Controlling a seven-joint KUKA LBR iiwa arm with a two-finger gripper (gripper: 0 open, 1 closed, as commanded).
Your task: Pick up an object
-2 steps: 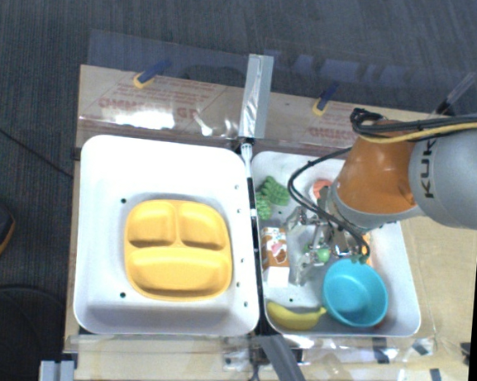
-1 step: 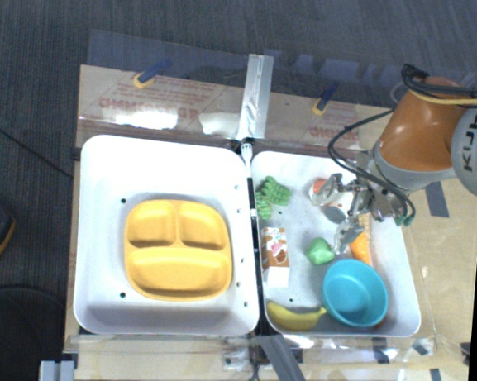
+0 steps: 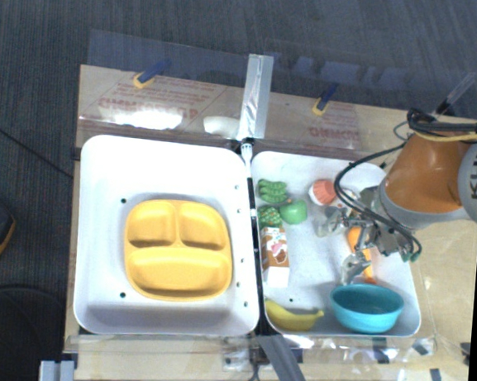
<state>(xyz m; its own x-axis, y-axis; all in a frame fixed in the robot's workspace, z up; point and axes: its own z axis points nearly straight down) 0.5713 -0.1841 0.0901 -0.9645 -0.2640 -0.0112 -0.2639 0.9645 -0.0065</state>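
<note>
My gripper hangs low inside the right bin, under the arm's orange band. It sits over an orange object, partly covered by the gripper, just above a blue bowl. A red-orange round piece lies up and left of the gripper. Further left are a green pepper-like piece, a green round piece, a small printed box and a yellow banana at the bin's front.
The left bin holds a yellow divided tray. A raised divider separates the two bins. Cables loop off the wrist over the right bin's back half.
</note>
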